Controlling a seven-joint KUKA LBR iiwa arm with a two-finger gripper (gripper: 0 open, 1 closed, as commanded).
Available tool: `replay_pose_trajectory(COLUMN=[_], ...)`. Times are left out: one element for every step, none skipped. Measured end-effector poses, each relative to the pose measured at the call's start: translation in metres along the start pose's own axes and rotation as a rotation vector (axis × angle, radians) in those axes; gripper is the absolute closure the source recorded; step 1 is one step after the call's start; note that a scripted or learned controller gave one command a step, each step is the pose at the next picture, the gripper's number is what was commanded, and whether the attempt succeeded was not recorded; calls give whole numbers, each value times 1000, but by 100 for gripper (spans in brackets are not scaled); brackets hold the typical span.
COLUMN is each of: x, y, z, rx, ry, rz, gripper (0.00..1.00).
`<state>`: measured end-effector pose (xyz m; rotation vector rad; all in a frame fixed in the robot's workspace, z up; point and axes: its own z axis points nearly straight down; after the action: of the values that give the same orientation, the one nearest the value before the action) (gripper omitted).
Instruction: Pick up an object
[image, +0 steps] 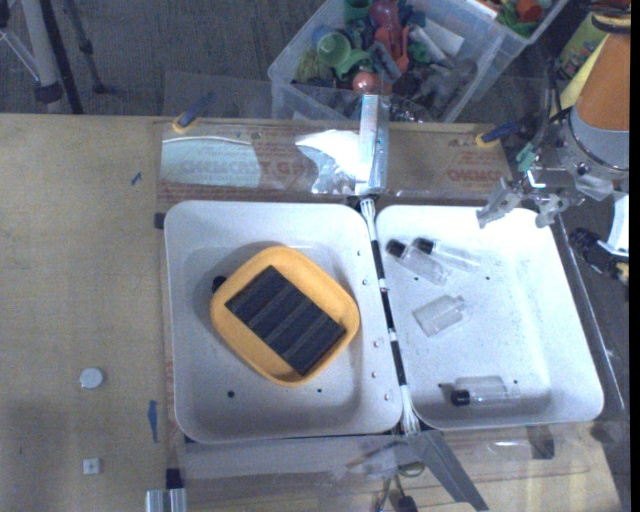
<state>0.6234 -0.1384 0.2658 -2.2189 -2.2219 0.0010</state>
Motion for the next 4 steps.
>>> replay_pose_trajectory(x=[9,51,22,21], y=[-65,-54,-38,-37], z=[64,81,178,166], rx=[-2,1,-9,-16], ry=[-1,1,-3,-4], rz=[-68,-261,-395,-392], gripper=[0,0,0,100])
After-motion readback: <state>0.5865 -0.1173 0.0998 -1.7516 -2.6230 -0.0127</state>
